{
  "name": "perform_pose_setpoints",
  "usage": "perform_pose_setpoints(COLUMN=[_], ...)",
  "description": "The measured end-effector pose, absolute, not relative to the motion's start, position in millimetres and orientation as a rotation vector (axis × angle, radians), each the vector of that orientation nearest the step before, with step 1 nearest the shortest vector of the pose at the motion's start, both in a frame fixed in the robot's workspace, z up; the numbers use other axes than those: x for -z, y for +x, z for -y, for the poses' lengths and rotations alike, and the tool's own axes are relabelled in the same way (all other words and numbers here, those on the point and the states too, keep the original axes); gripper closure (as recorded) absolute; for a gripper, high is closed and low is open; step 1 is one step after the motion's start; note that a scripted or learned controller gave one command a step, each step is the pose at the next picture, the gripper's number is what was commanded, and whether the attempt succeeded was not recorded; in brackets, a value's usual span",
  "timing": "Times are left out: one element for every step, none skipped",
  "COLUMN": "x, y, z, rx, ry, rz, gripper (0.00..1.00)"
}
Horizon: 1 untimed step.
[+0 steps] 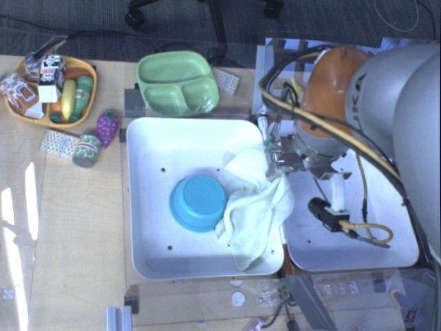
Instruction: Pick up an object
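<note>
A white cloth (256,216) lies crumpled in the left bin (158,254), along its right side, with its lower end draped over the bin's right rim. It gathers to a narrow bunch at the top, where my gripper (274,165) is shut on it. A round blue bowl (199,202) sits upside down in the middle of the same bin, touching the cloth's left edge. The grey arm with its orange band (329,88) reaches in from the right, over the right bin (386,254).
Behind the left bin stands a green divided tray (176,83). On the bench at the far left are a yellow bowl of toy food (52,92), a purple grape bunch (106,126) and a small can (87,150).
</note>
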<state>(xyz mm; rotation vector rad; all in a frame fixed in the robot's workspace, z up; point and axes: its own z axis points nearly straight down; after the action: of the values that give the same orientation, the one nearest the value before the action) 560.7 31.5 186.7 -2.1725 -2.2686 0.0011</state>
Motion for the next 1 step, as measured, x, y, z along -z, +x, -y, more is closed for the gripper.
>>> perform_pose_setpoints(x=[-183.6], y=[556.6], z=[14.7], rx=[0.0], ry=[-2.452], rz=[1.962], gripper=[1.0])
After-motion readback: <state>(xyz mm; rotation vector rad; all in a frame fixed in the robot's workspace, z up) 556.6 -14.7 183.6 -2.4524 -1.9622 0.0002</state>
